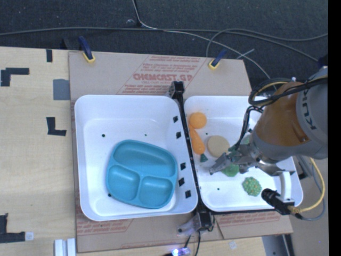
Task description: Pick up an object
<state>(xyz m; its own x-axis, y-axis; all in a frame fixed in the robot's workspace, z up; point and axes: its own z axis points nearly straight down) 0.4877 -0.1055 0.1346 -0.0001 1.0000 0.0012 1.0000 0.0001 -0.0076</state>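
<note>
My gripper (pixel 228 162) reaches down into the right bin (pixel 234 106) from the right, low over its middle. A small dark green item (pixel 231 170) lies right under the gripper's tip, partly covered by it. A tan round disc (pixel 217 144) sits just left of and above the gripper. An orange ball (pixel 197 120) and an orange carrot-like piece (pixel 197 141) lie along the bin's left wall. A light green broccoli-like piece (pixel 251 185) rests near the front of the bin, to the right of the gripper.
The left bin (pixel 85 111) holds a blue divided tray (pixel 141 173). A black divider (pixel 184 143) runs between the two bins. Cables trail across the dark floor behind the bench, and two clamps (pixel 85 51) hold the cardboard base.
</note>
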